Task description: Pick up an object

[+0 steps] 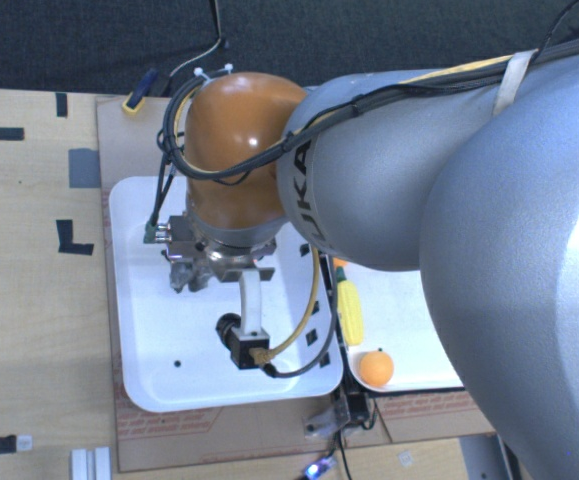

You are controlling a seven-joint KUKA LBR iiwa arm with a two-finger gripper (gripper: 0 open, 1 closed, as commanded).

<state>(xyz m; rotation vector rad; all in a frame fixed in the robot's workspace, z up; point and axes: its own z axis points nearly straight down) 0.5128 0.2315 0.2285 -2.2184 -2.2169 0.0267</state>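
My gripper (187,271) hangs low over the left white bin (144,368), under the orange wrist band, near the bin's middle. I see nothing held in it. In the right bin (409,298) lie a yellow corn-shaped object (350,311) against the left wall and an orange ball (375,369) at the front left corner. A small orange piece (338,264) peeks out just above the yellow object. The arm hides most of the right bin.
The big grey arm crosses from the right and covers the right bin's far part. A tiny dark speck (177,363) lies on the left bin's floor. Wooden bench with black tape marks (69,236) stretches to the left.
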